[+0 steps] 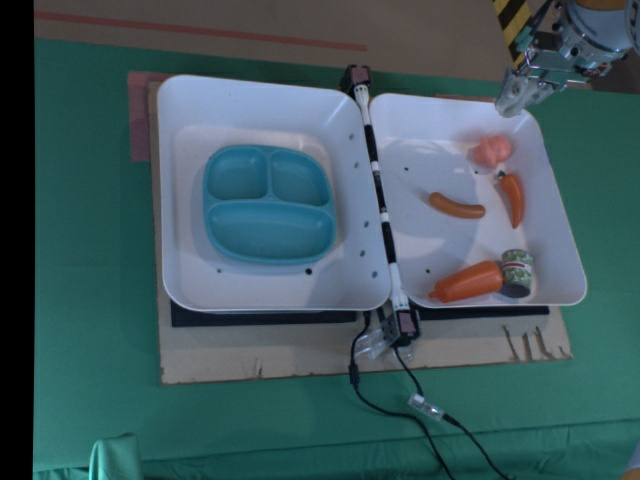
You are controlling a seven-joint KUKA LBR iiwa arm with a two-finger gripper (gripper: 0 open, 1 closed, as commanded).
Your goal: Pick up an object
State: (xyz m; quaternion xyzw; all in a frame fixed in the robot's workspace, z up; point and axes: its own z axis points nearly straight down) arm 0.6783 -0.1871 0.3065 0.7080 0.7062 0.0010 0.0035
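My gripper (510, 104) hangs over the far right corner of the right bin (425, 118), above its rim. Nothing shows in it. The bin holds a pink lumpy toy (491, 151) just below and left of the gripper. A small orange carrot (513, 198) and a brown sausage (457, 205) lie mid-bin. A larger orange carrot (468, 282) lies near the front edge, touching a small patterned can (516, 273).
The left bin (180, 108) holds a teal divided plate (268, 205). A black-and-white hinge bar (380, 193) runs between the bins. Cables (420, 403) trail off the cardboard at the front. Green cloth surrounds the bench.
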